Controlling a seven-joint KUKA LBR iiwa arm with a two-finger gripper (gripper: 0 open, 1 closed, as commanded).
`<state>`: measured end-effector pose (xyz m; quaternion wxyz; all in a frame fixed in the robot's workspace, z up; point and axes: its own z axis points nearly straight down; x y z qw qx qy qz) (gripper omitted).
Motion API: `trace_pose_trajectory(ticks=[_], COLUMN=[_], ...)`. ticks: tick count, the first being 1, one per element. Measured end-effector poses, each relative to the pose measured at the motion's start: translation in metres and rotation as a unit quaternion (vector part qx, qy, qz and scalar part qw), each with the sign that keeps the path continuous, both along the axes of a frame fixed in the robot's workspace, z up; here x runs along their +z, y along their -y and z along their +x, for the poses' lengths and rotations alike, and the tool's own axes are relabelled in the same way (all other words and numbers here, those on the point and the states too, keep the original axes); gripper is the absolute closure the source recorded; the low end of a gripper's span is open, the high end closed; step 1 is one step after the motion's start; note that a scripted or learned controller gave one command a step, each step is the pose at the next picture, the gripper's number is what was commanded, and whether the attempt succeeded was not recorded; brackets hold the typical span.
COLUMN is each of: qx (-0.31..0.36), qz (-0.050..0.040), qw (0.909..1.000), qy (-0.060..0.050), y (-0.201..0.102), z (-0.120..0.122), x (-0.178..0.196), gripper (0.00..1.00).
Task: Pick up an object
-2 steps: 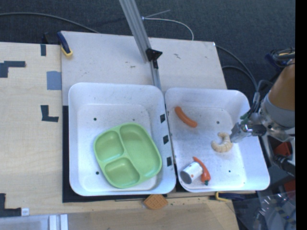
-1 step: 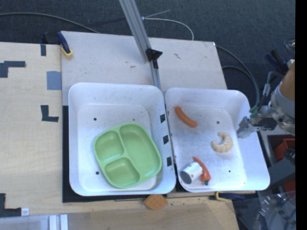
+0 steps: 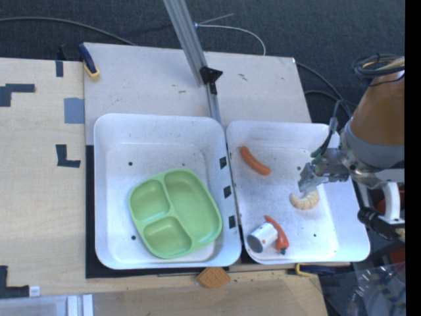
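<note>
My gripper (image 3: 307,188) reaches into the right bin (image 3: 329,242) from the right and sits directly over a pale croissant-shaped piece (image 3: 306,202), touching or nearly touching its top. An orange sausage (image 3: 254,160) lies toward the bin's upper left. Near the front edge, a small white cup (image 3: 262,237) lies on its side beside a red-orange chili pepper (image 3: 279,233). Nothing shows between the fingers.
The left bin (image 3: 112,176) holds a green divided plate (image 3: 174,212). A metal pole (image 3: 191,38) slants down to the seam between the bins. A round biscuit-like object (image 3: 213,278) lies outside the bins at the front edge. Cables run along the right.
</note>
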<state>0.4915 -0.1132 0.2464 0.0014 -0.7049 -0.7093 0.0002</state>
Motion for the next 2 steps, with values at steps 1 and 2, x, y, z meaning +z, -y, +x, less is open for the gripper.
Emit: trace_pose_trajectory(ticks=[1,2], qx=[0.000,0.000], qz=[0.0001,-0.0001], qw=[1.0000,1.0000], qy=[0.001,-0.001], y=[-0.051,-0.104], z=[0.001,0.011], x=[0.006,-0.003], gripper=[1.00,1.00])
